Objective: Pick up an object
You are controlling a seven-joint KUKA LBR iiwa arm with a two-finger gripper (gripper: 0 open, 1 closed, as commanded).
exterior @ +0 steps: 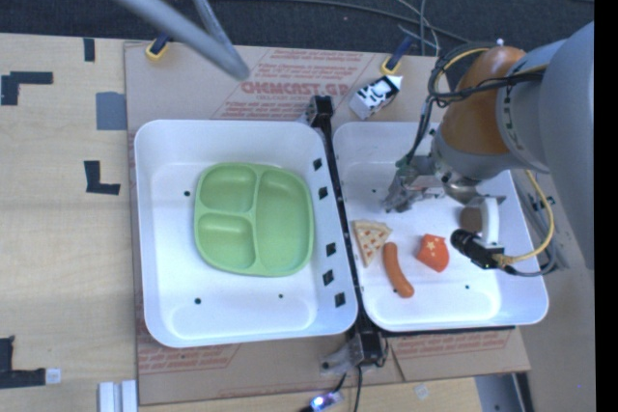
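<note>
Camera view. My arm (541, 111) enters from the right of the frame, and my gripper (404, 193) hangs over the upper left part of the right bin (521, 304); whether it is open or closed, I cannot tell. Nothing shows between its tips. Three objects lie in the lower half of this bin. The sausage (397, 269) is the elongated one, its long axis running from upper left to lower right, nearly up the frame. The pizza slice (370, 239) lies just beside it at its upper left, tip pointing down the frame. The red piece (434, 252) sits near the sausage on its right, apart from it. In the left bin (159, 304) rests a green divided plate (255, 218).
</note>
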